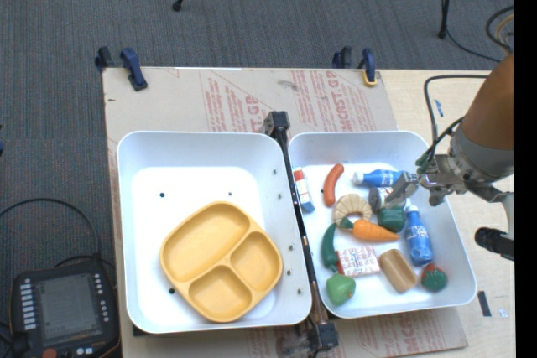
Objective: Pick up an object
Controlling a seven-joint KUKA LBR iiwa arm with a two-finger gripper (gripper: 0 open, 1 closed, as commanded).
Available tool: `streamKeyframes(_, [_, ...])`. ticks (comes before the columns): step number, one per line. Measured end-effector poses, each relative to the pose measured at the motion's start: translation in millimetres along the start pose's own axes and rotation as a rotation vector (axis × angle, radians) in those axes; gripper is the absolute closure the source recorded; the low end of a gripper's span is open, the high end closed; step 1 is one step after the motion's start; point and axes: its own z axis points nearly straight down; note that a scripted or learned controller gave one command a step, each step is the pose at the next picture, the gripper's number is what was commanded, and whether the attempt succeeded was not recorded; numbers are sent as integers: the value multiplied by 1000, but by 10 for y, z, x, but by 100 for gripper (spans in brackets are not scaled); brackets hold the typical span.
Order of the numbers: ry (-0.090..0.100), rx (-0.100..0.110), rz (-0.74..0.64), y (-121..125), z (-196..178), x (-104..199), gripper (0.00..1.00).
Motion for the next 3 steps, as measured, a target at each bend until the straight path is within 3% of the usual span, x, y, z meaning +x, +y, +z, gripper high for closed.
streamKeyframes(1, [-1, -1, 2, 102, 883, 334, 0])
streamKeyframes(2, [0, 0, -1, 524, 1069, 799, 0])
streamKeyframes(3, [1, 2, -2, 528, 970, 798, 100])
